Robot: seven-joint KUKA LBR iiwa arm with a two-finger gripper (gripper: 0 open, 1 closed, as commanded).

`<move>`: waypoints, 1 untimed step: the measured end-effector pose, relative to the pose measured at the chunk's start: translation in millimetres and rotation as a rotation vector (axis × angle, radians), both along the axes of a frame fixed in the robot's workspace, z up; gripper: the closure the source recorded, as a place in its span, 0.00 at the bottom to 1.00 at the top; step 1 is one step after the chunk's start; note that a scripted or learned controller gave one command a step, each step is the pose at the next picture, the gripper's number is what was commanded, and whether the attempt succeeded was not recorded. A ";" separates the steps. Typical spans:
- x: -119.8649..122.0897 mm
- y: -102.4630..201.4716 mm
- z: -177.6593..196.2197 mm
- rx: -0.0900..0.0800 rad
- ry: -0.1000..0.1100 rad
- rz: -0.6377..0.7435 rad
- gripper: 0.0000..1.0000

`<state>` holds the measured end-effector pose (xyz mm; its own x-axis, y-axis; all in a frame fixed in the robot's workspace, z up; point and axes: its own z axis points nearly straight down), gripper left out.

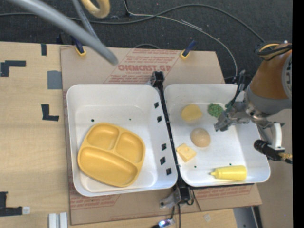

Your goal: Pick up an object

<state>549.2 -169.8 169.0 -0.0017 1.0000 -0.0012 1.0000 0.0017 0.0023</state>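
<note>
Right bin (256, 141) on bench | gripper (222, 123) hovered just right of green piece (215, 109) | grip state unclear

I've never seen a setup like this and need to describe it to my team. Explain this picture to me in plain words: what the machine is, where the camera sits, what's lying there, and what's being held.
The picture comes from one camera fixed above a bench, looking down at a slant. The grey and orange shape at the right is a robot arm. At its end is a gripper, a two-finger claw for picking things up.

Two shallow white bins sit side by side on cardboard. The left bin holds a yellow divided tray. The right bin holds small toy foods: a yellow round piece, a green piece, a beige ball, a cheese wedge and a yellow bottle lying on its side.

The gripper hangs low in the right bin, beside the green piece. Nothing is visibly between its fingers, so nothing appears to be held.
</note>
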 end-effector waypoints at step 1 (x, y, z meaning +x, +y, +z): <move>-1.0 8.5 59.2 0.000 -0.003 0.001 1.00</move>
<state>548.2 -161.3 228.2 -0.0025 1.0000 -0.0016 1.0000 0.0025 0.0054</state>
